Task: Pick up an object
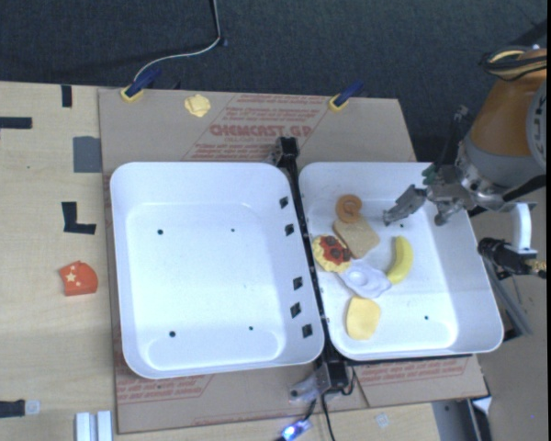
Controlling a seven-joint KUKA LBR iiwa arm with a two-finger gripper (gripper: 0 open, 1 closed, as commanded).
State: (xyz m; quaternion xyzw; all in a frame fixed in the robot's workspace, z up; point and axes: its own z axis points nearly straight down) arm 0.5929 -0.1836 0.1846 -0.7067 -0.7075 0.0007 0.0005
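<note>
The right bin (459, 324) holds several toy foods: an orange round piece (349, 207), a tan bread slice (358, 237), a red and yellow piece (330, 252), a white piece (365, 279), a yellow banana (400, 260) and a pale yellow piece (363, 319). My gripper (419, 204) hangs over the upper right part of this bin, to the right of the orange piece and above the banana. Its fingers stand apart with nothing between them.
The left bin (129, 200) lies beside the right one, with a black divider strip (296, 246) between them. On the bench sit a red-orange toy (79, 278) at the far left and a small yellow piece (197, 106) at the back.
</note>
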